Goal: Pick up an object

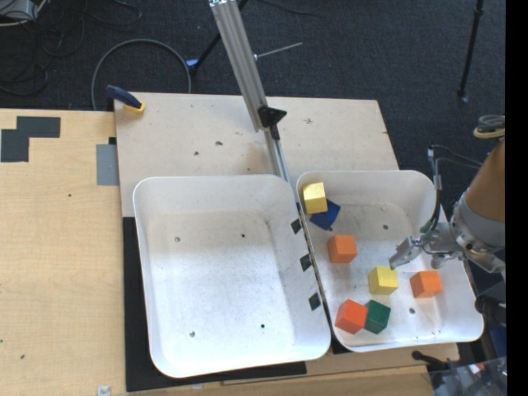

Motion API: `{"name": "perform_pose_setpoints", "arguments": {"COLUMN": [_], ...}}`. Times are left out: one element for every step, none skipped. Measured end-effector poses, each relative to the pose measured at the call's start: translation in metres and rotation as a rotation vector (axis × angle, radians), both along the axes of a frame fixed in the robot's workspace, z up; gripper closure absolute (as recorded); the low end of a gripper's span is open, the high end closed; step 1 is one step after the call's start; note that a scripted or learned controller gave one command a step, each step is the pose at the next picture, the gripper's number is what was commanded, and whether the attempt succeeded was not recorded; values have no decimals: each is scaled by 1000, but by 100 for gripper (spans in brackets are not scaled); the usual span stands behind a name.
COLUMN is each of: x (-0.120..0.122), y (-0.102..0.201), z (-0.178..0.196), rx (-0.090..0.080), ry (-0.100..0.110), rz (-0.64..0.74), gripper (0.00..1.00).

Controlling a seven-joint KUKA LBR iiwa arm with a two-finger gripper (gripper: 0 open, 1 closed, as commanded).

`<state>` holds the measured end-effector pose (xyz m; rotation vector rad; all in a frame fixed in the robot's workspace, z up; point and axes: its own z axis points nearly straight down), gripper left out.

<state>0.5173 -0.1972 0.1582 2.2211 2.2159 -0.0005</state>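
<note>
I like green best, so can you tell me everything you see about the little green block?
The green block is a small, dark green cube, plain and solid-looking, maybe foam or wood. It sits flat on the floor of the right white bin, near the front edge, turned a little slantwise. Its left side presses against a red-orange block. A yellow block lies just behind it, apart. The robot's hand is not touching it.
</note>
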Motion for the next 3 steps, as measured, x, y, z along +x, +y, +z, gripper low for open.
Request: {"name": "perform_pose_setpoints", "arguments": {"x": [-7, -8, -7], "y": [-11, -10, -12], "z": [-37, -40, -29], "rx": [-7, -3, -5], "ry": [-21, -16, -20], "rz": [2, -2, -4], "gripper": [0, 0, 100]}}
